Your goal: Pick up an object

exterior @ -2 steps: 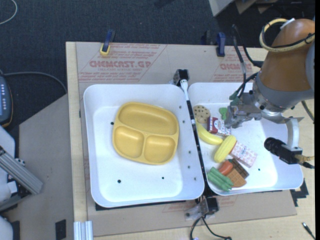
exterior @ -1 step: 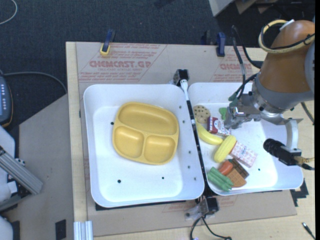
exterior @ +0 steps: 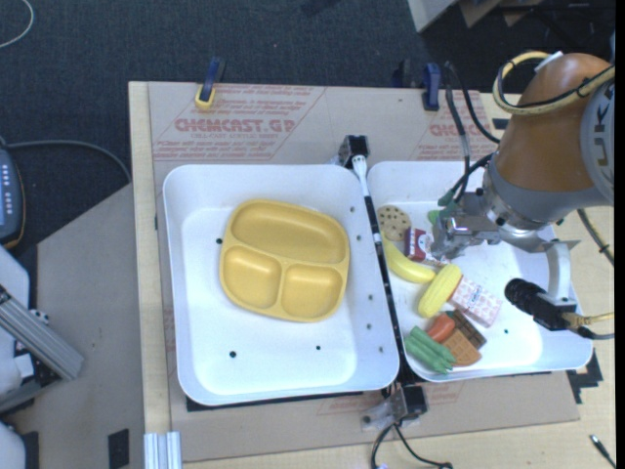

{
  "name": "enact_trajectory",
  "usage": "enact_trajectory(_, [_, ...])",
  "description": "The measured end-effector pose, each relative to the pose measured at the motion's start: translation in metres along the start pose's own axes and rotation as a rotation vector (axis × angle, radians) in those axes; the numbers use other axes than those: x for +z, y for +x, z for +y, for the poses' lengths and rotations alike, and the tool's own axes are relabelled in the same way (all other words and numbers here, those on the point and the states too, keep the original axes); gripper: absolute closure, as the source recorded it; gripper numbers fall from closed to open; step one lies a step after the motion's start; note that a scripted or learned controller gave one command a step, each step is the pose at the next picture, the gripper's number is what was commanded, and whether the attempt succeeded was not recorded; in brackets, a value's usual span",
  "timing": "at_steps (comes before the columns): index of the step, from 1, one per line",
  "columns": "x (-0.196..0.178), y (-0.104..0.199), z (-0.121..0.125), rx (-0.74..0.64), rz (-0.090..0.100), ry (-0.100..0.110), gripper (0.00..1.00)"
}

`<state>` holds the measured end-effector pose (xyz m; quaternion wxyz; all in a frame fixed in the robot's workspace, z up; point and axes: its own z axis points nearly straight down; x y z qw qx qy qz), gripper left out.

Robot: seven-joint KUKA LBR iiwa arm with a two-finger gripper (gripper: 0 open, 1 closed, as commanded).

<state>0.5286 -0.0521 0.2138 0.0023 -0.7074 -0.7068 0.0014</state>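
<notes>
From above, the arm (exterior: 552,135) reaches in from the right and its gripper (exterior: 441,239) hangs low in the right bin (exterior: 547,355), just over the banana (exterior: 408,265) and beside a cookie (exterior: 394,222); whether it is wide or narrow I cannot tell. Left bin (exterior: 195,291) has the yellow divided plate (exterior: 284,259)

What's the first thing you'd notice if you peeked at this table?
Probably the big yellow divided plate lying alone in the left bin. Next, the grey and orange robot arm reaching in from the right, its gripper hanging over a crowd of toy food in the right bin: a banana, a cookie and more.
</notes>
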Motion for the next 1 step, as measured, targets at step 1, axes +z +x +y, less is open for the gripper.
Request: enact_trajectory(1, [-0.0188,-0.0062,-0.0068,0.000,-0.002,-0.008,1.00])
